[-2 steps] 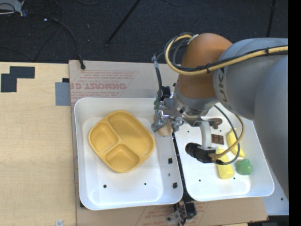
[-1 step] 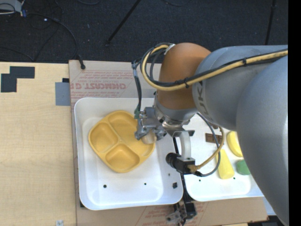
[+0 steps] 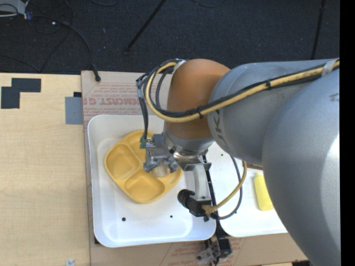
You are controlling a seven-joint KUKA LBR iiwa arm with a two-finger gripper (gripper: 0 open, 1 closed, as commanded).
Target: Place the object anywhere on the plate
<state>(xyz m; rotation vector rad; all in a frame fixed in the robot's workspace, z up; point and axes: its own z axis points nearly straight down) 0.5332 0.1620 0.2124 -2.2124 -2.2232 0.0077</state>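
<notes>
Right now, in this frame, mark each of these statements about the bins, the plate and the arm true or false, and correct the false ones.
1. The yellow plate lies in the left bin. True.
2. The plate is one flat dish with no divisions. False: ridges split it into compartments.
3. The claw is over the plate's right side. True.
4. A yellow block lies on the plate. False: it lies in the right bin, apart from the plate.
5. The arm's band above the wrist is blue. False: it is orange.
6. Dark cables lie on the floor beyond the bench. True.
</notes>
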